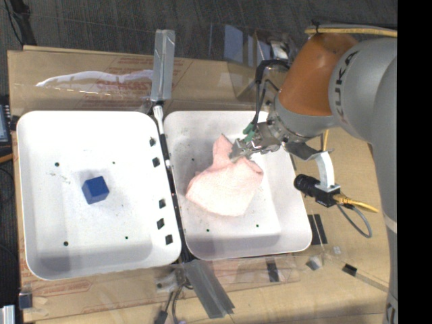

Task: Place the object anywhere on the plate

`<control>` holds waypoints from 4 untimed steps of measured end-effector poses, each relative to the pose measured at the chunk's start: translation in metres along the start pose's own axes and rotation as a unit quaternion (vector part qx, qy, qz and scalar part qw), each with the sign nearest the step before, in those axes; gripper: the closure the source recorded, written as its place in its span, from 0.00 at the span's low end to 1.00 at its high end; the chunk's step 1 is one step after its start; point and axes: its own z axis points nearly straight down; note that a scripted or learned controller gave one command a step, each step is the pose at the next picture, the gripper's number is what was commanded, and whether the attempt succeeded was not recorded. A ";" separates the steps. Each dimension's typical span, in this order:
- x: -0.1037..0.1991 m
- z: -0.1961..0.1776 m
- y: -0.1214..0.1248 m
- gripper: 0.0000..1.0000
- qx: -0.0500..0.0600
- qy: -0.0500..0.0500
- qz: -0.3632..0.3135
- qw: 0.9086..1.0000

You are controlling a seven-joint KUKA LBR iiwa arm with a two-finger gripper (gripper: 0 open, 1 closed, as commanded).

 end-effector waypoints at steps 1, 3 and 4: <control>0.051 0.011 -0.006 1.00 0.002 0.001 -0.201 0.980; 0.152 0.007 -0.021 1.00 0.001 0.000 -0.572 0.820; 0.202 0.003 -0.019 1.00 0.000 -0.001 -0.638 0.770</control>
